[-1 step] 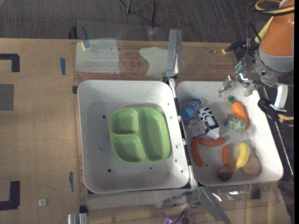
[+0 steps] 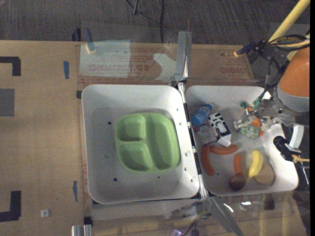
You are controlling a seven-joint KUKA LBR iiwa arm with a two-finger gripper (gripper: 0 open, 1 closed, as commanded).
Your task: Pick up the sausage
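Now the sausage (image 2: 224, 149) lies at 8 o'clock from my gripper (image 2: 258, 116), long axis 3-to-9; gripper's state I cannot tell.

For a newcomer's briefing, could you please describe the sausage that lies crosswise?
Look in the right bin, just under the black-and-white carton. The sausage there lies crosswise, while the left sausage and the right sausage below it point up and down.

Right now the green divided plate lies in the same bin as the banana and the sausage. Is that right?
Not quite. The camera view shows the green divided plate lying in the left-hand bin; the banana and the sausage lie in the right-hand bin.
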